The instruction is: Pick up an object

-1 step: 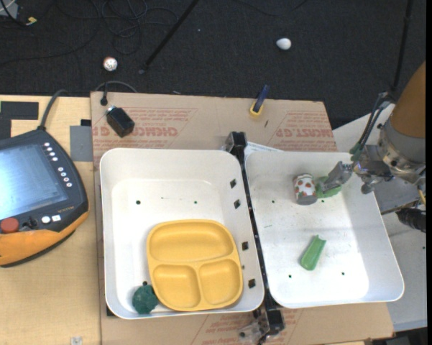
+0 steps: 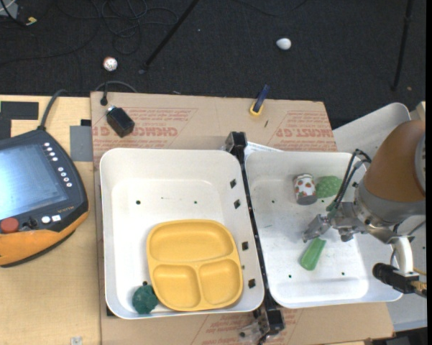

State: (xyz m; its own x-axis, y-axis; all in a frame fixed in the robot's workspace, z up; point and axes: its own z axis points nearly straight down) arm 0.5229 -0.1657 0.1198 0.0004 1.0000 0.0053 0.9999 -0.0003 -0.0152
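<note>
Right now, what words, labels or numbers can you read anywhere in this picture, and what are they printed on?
"CHEWCO" (uncertain), red print, upside down, on the brown cardboard sheet behind the bins; repeated at right.
Red print on the cardboard's front edge: too blurred.
Grey handheld control pendant screen: nothing legible.

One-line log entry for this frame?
claw: low in right bin | beside: green stick | grasp: unconfirmed | left bin: yellow tray

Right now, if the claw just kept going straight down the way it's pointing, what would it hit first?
Most likely the green cylinder, which lies in the right bin just below and to the left of the claw. Depth is hard to judge from this slanted view, so it could miss it and meet the bin floor instead.
</note>
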